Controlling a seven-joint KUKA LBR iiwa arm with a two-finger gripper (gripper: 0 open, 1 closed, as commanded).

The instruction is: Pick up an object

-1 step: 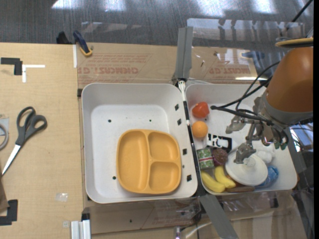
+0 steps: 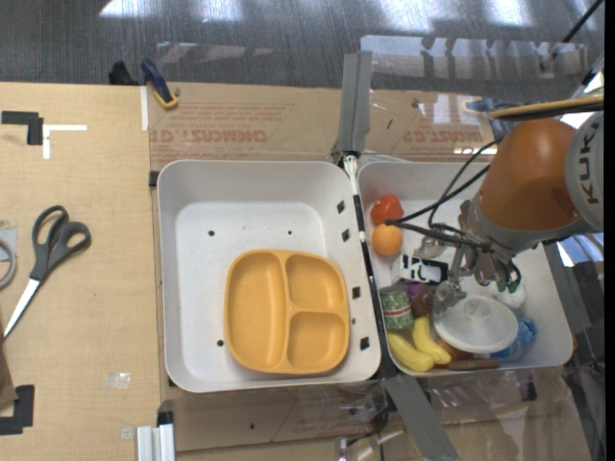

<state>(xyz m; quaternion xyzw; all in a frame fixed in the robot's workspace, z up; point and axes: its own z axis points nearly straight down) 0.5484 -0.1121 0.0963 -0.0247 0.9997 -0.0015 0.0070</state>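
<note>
Bananas (image 2: 415,347) lay nearest, likely soft, best taken mid-length | gripper (image 2: 452,281) hung above right bin (image 2: 555,353) clutter | jaw state could not be told

floor (image 2: 288,8): dark grey, ribbed/striped, far side of bench; pale light patches across it
light: bright, from top of view; glare on cardboard edge far-right
bench (image 2: 77,238): light wood, well left of tool
cardboard (image 2: 240,128): brown sheet w/ reversed print, under bins' far side
scissors (image 2: 43,257): black handles, on bench far left of tool
clamp (image 2: 159,84): blue/yellow, at cardboard's far-left corner
brackets (image 2: 24,123): black, on bench at left edge; another near bottom-left
post (image 2: 354,104): grey, upright btw bins at far edge
</note>
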